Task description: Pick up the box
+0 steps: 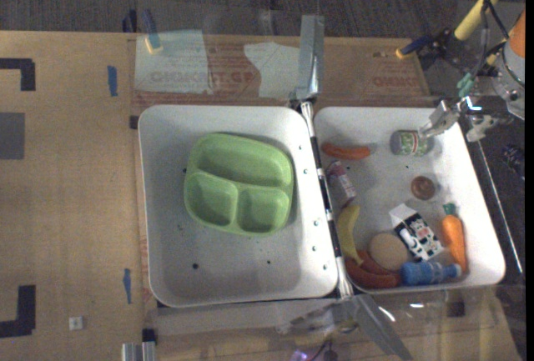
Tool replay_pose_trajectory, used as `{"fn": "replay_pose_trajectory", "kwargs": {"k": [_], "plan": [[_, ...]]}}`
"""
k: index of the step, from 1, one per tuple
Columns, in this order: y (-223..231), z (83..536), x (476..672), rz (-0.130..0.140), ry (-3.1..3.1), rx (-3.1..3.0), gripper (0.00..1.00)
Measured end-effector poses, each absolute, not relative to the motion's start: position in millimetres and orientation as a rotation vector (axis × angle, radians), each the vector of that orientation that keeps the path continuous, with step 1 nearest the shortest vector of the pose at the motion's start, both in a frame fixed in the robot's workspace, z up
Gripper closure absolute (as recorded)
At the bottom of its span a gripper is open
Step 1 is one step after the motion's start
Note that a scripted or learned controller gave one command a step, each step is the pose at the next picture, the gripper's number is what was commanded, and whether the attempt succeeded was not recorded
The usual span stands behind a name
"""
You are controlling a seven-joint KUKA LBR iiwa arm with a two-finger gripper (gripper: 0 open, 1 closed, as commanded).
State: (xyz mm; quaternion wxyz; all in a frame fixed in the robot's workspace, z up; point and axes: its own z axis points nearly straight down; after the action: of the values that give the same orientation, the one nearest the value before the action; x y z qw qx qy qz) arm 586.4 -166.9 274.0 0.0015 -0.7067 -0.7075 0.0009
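approach step, nothing grasped yet. gripper [450, 119] hovers at right bin's [488, 209] far right corner, just beside small can [410, 142]; jaw state cannot tell. box [417, 234] lies near bin's near right corner, between carrot [455, 238] and round bun [388, 251]. next: travel toward near edge, descend over box.

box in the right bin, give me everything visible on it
The box is a small carton, white with dark markings on its upper face; the print is too small to read. It looks like cardboard and undamaged. It lies flat, turned diagonally, in the near half of the right bin. A round tan item sits against its left side, a carrot lies just right of it, and a blue bottle lies at its near end. The gripper is off at the bin's far right corner, away from it.
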Motion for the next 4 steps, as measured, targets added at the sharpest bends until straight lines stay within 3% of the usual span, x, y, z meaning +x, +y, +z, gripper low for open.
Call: {"fn": "replay_pose_trajectory", "kwargs": {"k": [1,2,3,4], "plan": [[-164,119,585.7,-0.018,-2.061,-2.392,0.0],[-166,125,585.0,-0.015,-2.054,-2.394,1.0],[-172,110,620.0,0.001,-2.182,-2.261,1.0],[-213,263,595.0,0.004,-1.898,-2.503,1.0]]}}
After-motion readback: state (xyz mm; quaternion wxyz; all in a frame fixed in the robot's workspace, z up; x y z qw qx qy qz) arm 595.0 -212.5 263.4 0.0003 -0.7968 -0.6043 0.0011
